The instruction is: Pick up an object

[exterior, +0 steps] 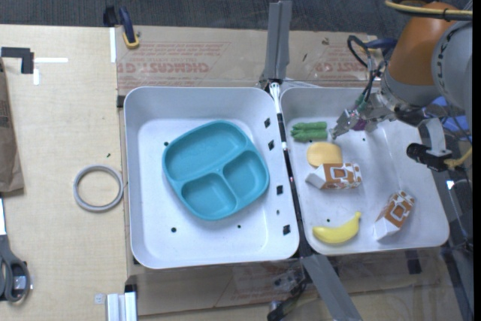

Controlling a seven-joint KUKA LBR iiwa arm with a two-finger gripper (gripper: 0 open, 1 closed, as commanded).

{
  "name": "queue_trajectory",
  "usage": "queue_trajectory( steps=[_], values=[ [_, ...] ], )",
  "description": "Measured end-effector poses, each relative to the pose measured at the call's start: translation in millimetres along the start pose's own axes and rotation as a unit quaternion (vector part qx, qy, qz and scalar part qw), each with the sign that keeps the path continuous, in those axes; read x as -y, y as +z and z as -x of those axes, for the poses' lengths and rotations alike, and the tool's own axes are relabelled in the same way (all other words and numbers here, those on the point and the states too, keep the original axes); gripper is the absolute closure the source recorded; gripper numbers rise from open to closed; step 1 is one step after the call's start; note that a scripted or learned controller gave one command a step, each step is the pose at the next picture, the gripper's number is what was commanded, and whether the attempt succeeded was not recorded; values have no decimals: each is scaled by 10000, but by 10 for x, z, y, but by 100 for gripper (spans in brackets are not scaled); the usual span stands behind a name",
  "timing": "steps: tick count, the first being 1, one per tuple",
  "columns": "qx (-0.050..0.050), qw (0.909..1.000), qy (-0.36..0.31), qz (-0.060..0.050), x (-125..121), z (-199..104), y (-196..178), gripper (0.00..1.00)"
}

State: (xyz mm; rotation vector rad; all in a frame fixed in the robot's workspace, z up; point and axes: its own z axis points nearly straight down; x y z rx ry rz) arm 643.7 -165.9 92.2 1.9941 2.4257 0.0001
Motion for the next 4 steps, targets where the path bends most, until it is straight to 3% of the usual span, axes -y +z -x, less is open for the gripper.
queue_trajectory(
  steps=[1,2,3,4],
  values=[
    [4,9998,221,8,-160,20,-802,0],
    [-6,9996,281,-16,170,-462,-417,0],
    [1,9943,-1069,2,-47,-896,-997,0],
    [-6,9962,-871,-12,420,-641,-579,0]
  ],
)
